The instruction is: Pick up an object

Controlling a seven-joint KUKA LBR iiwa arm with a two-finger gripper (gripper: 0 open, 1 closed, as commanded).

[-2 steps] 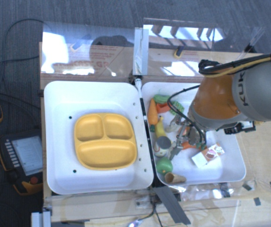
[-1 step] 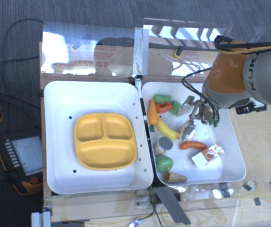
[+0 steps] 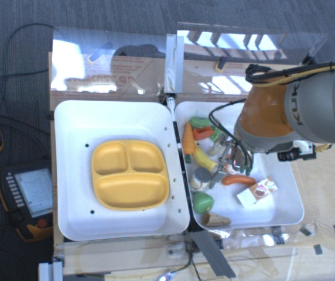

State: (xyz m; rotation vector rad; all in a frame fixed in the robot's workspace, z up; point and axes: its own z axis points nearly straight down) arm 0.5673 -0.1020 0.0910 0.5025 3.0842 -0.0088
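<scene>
The tabletop (image 3: 325, 180) is light brown wood, and it stands on a dark grey carpet (image 3: 126, 4) with thin stripes. Black cables (image 3: 15, 45) lie on the carpet at the left, near a small screen (image 3: 31, 191) in an orange and black case. Clear plastic walls (image 3: 115, 63) stand at the back of the tabletop and shine with light.

Two white bins sit side by side and touch in the middle. The left bin (image 3: 74, 122) is smooth and shallow with round corners. In it lies a yellow plate (image 3: 131, 174) with three hollow parts, two small ones at the back and one big one in front.

The right bin (image 3: 284, 209) holds a heap of toy food. There is an orange carrot (image 3: 188, 139), a green and red piece (image 3: 201, 127) at the back, a yellow banana (image 3: 204, 159), a round grey tin (image 3: 201, 175), a shiny green ball shape (image 3: 202, 202), a brown cone (image 3: 215, 219), a red sausage (image 3: 238, 180) and a small white box (image 3: 256, 192) with red marks. The toys look smooth, like plastic.

The big grey and orange arm (image 3: 279, 110) hangs over the back of the right bin. Its tool (image 3: 231, 157) points down among the toys, just beside the banana and above the sausage. I cannot tell if the tool is open or closed, because it is small and mixed in with wires.
</scene>
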